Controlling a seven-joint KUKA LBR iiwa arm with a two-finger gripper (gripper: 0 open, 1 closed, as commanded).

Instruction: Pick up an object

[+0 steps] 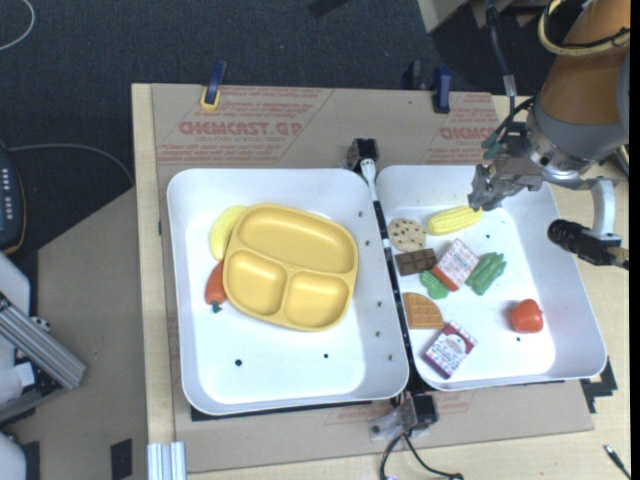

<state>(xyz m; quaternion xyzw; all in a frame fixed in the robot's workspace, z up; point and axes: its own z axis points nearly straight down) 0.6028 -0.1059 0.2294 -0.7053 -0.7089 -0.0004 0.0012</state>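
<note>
1. Nearest the camera is the red-and-white packet (449, 350), lying flat in the right bin's (575, 313) front corner, with the waffle (423, 311) just behind it. Both are loose and lie flat, so they'd be awkward for a top-down pinch, I reckon.
2. That bin holds all the small stuff: tomato (526, 316), green pepper (486, 272), a second packet (457, 263), chocolate bar (415, 261), cookie (406, 233) and corn (452, 220). It's scattered with gaps between most items, which probably helps a program grab one without snagging a neighbour.
3. Left bin (200, 298) has the yellow tray (290, 266) sitting upside-up over most of the floor, with a banana (222, 230) and a chili (215, 285) poking out from its left edge, partly tucked under. Those two look hard to reach.
4. Claw (487, 194) hangs low over the right bin's back area, right at the corn's far end, arm coming in from the right. Looks like corn is the target, my guess only.
5. Can't tell if the fingers are spread or closed; too dark and small. Nothing visibly pinched, and the corn lies on the bin floor.
6. Both bins sit side by side on the tabletop (300, 123).
</note>
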